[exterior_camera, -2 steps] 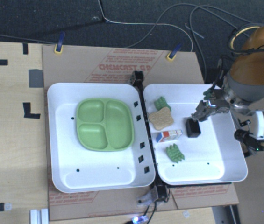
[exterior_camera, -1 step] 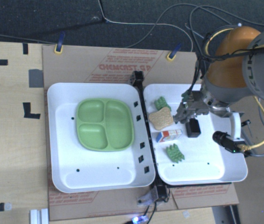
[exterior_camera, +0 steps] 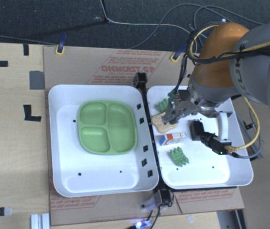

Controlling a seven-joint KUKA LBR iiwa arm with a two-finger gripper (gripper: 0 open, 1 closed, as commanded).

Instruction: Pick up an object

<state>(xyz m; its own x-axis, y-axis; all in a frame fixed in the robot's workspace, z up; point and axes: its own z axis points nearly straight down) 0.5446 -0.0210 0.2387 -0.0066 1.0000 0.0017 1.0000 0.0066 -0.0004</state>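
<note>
My gripper [exterior_camera: 169,117] hangs low over the left part of the right bin [exterior_camera: 235,175], its dark fingers pointing down at a tan, flat object [exterior_camera: 159,124] near the bin's left wall. A small green item [exterior_camera: 163,104] lies just behind it. In front of the gripper lies a small white box with red and blue print [exterior_camera: 172,138]. A green leafy toy [exterior_camera: 178,156] sits nearer the front. I cannot make out whether anything is between the fingers.
The left bin [exterior_camera: 63,128] holds a green divided plate [exterior_camera: 108,127]. A black divider [exterior_camera: 146,123] runs between the bins. The arm's grey body and orange band [exterior_camera: 221,46] cover the back right of the right bin, with cables looping around it.
</note>
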